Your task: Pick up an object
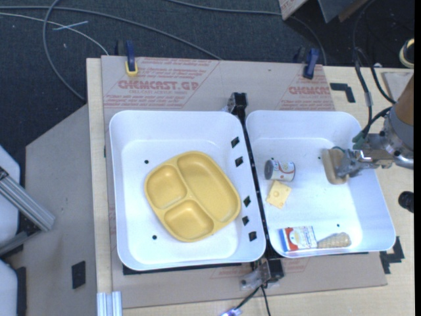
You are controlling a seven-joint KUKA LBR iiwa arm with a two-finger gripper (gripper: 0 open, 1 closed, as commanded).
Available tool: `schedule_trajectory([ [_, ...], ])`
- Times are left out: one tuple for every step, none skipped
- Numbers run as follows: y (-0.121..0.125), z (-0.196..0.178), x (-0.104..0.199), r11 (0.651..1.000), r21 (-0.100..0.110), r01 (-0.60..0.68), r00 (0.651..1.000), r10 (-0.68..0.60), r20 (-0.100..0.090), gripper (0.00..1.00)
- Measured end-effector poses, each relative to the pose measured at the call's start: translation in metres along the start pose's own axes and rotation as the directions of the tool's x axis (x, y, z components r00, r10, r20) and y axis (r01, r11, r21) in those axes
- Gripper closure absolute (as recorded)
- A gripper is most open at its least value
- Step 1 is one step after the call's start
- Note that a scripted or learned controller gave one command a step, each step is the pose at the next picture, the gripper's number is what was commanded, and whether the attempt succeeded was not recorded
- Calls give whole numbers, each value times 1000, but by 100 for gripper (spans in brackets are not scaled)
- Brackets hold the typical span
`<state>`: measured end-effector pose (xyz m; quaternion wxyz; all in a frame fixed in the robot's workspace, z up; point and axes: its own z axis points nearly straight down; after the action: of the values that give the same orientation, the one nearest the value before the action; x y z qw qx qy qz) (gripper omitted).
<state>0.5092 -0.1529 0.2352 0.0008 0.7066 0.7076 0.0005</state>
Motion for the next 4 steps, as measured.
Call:
schedule_trajectory([
  [31, 3, 41, 1000, 0, 4, 1000, -4, -1, 100],
  [49, 12, 94, 1000, 1, 1, 1000, -1, 0, 100],
  [67, 18, 149, 1000, 1, 2, 1000, -2, -1, 100],
  [86, 7, 193, 1000, -1, 4, 1000, -4, -2, 100],
])
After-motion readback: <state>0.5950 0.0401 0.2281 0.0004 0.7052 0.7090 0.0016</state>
